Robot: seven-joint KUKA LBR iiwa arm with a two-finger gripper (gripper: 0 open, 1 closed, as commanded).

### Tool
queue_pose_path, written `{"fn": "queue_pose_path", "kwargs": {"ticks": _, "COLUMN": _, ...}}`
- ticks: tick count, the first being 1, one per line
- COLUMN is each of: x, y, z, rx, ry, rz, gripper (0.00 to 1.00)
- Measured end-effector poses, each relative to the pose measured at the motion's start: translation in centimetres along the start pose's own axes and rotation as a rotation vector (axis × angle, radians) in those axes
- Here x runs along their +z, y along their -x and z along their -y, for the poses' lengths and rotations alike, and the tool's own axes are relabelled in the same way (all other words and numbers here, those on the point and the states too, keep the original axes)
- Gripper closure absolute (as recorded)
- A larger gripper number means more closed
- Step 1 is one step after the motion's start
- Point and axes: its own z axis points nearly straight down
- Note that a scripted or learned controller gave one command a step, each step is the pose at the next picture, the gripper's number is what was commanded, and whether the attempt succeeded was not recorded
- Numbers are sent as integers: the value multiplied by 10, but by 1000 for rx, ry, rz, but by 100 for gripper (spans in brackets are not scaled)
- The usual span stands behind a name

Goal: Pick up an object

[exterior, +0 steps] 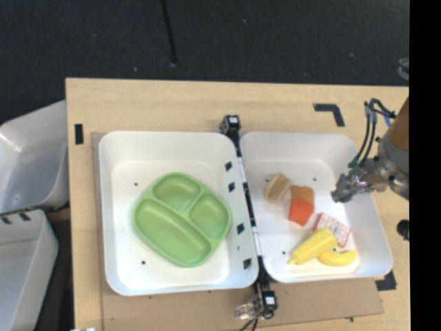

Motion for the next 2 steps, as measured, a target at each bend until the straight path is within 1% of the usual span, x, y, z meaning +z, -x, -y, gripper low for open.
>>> {"fn": "queue_pose_path", "kwargs": {"ticks": 1, "x": -46, "y": 1, "z": -2, "rx": 0, "ry": -1, "rz": 0, "gripper": 100}}
{"fn": "queue_pose_path", "kwargs": {"ticks": 2, "x": -49, "y": -56, "z": 4, "rx": -4, "ry": -5, "rz": -4, "gripper": 100}}
